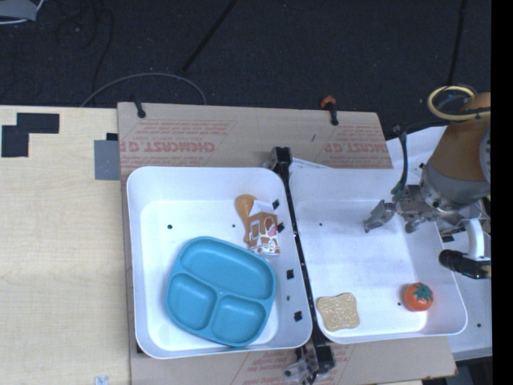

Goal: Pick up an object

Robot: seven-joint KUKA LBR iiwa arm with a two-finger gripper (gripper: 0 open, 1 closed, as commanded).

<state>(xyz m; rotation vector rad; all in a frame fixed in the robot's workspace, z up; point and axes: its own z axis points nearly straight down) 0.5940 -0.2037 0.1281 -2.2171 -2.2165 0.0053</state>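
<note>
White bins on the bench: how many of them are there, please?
2. The left bin holds a blue plate and a small carton; the right bin holds a toast piece and a tomato.

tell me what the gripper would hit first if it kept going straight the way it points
The gripper points toward the view's left, over bare floor of the right bin. Going on, it would probably meet the divider between the bins first, though its height above the bin is unclear.

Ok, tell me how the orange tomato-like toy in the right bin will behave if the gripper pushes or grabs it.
The tomato toy looks round, so it would probably roll if nudged. Its smooth surface may slip from the gripper. It sits near the right bin wall, which could stop it.
</note>
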